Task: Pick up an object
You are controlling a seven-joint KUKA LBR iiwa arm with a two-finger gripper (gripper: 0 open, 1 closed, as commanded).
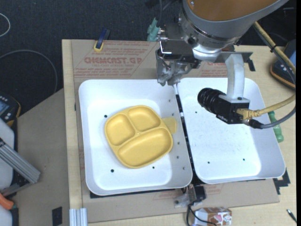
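Hovering at far rim between bins, gripper (168, 79) state unclear, nothing held; next: descend onto yellow plate (138, 135) in left bin (94, 102).

Yellow divided plate (138, 136) sits in left bin (89, 126), three compartments, roughly centred, tilted relative to the bin walls. Small yellow tab sticks out from the plate's right edge. Right bin (235, 159) touches left bin along the centre seam. Gripper (168, 76) is at the far end of that seam, above the back rims, well apart from the plate, nothing seen between fingers. Black cylindrical camera unit (220, 105) on a white bracket hangs over right bin's far-left area, yellow cable trailing right.
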